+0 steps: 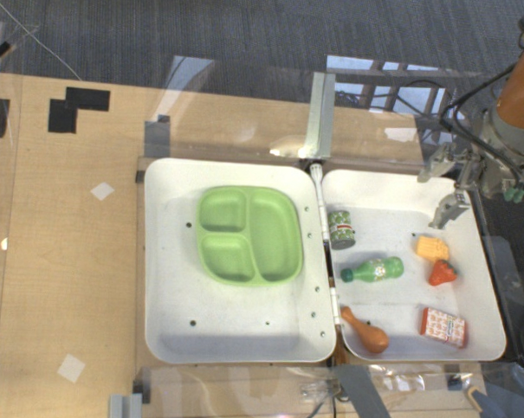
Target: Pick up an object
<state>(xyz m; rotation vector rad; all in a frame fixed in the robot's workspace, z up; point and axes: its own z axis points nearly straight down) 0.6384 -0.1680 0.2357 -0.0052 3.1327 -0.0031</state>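
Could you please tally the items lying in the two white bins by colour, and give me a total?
Green: 3: divided plate, bottle, small can
Yellow-orange: 1: block
Red: 2: strawberry-like piece, printed packet
Brown: 1: drumstick
Total: 7

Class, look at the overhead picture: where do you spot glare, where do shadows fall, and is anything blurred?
Camera view: glare glints on the metal divider post; a soft shadow darkens the left bin along its near edge; the green tray and bottle look sharp; the hand is slightly soft.
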